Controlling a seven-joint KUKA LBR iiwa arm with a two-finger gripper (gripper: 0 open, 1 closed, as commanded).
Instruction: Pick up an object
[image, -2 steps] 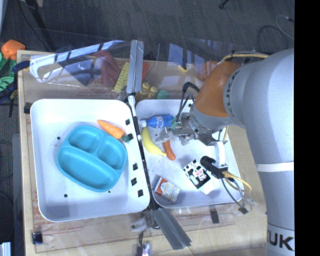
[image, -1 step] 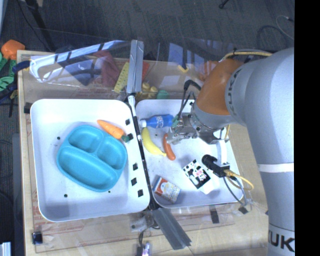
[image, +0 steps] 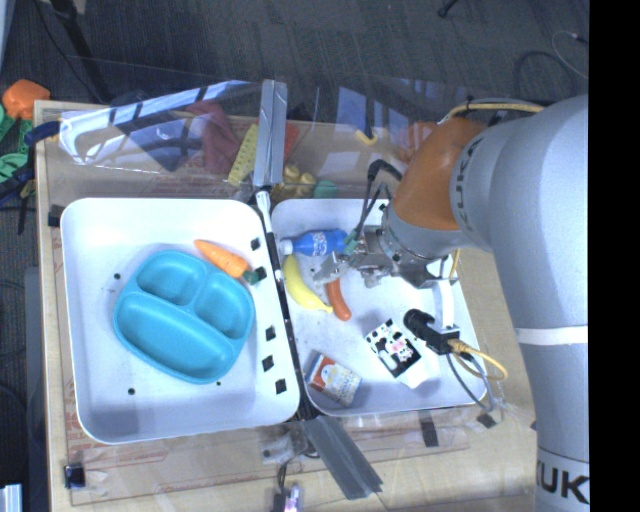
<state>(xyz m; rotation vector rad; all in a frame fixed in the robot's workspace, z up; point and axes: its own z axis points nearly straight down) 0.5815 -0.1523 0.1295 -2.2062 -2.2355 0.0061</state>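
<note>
My gripper (image: 347, 263) hangs low over the upper middle of the right bin (image: 455, 395), below the arm's orange band. It is just right of a blue and white bottle (image: 313, 243) lying on its side. A yellow banana (image: 300, 285) and a small orange-red sausage shape (image: 340, 301) lie directly beneath and left of it. A black and white cow-pattern box (image: 394, 348) sits lower in that bin, and a small orange and white carton (image: 335, 379) rests at its front edge. Nothing shows in the gripper's grasp.
The left bin (image: 90, 390) holds a blue divided plate (image: 185, 315) and an orange carrot (image: 223, 258) by the divider. Clear plastic sheeting (image: 150, 130) and small toys lie behind the bins. A black cable (image: 470, 360) trails by the right bin's wall.
</note>
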